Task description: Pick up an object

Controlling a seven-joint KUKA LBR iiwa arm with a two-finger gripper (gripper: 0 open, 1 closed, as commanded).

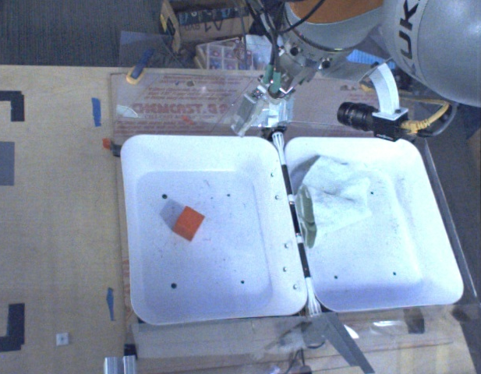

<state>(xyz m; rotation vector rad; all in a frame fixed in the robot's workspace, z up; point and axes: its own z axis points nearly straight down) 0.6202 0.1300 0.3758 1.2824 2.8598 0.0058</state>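
Claw sits at about 12 o'clock of the frame, above the far end of the seam between the two bins, outside both. Can't tell its state from this angle, and nothing visible in it.

Candidates: orange block in the left bin, roughly 8 o'clock from the claw and well apart from it, lying on open floor. White crumpled cloth in the right bin, about 5 o'clock from the claw, nearer, with a greenish strip at its left edge right against the divider.

Risks, my read:
- Going for the cloth: soft, flat, low contrast on white; fingers likely pinch a fold that slips, or scrape the bin floor.
- Strip hugs the seam wall, so a finger could land on the rim.
- Block sits rotated; jaws misaligned to its faces would push it away instead of gripping.
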